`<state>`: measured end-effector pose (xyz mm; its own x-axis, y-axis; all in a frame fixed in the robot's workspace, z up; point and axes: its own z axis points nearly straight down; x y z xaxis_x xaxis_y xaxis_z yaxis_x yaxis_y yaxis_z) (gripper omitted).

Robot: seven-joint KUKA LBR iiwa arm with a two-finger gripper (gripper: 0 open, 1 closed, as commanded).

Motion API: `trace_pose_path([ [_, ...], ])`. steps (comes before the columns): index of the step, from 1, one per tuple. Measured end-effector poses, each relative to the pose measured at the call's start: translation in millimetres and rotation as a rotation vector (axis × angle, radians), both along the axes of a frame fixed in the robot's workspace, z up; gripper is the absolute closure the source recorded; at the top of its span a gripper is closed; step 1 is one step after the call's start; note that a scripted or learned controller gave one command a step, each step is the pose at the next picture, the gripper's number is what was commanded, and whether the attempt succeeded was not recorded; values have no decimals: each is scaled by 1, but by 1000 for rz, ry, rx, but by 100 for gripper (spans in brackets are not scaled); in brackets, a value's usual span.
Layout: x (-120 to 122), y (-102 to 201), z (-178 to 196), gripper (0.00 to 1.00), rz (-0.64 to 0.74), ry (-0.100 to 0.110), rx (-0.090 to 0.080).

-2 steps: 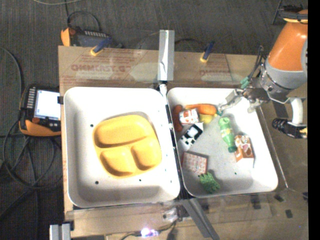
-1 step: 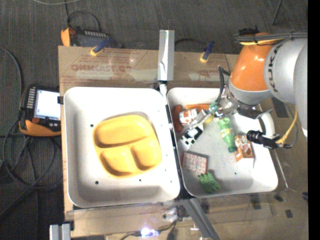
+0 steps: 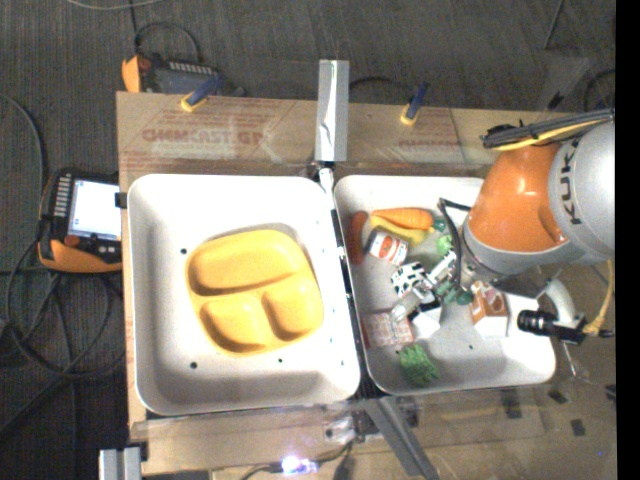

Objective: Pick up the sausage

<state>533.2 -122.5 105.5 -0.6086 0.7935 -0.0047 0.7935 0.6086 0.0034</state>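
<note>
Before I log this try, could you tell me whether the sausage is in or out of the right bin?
In. The sausage lies along the left wall of the right bin, near the carrot.

This looks like a robot lab, not a home. A big grey and orange robot arm reaches over the tabletop, which is a plain brown board held by blue clamps at its far edge. Two white bins sit side by side on it. Black cables run over the grey carpet floor, and a control pad with a lit screen lies past the left edge.
</note>
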Motion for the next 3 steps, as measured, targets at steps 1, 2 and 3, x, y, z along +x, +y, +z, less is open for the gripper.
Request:
trace_pose_path([
  [1, -35, 11, -12, 0, -513, -16, 6],
  [2, 9, -8, 2, 0, -626, 7, 1],
  [3, -47, 21, -2, 0, -675, -3, 3],
])
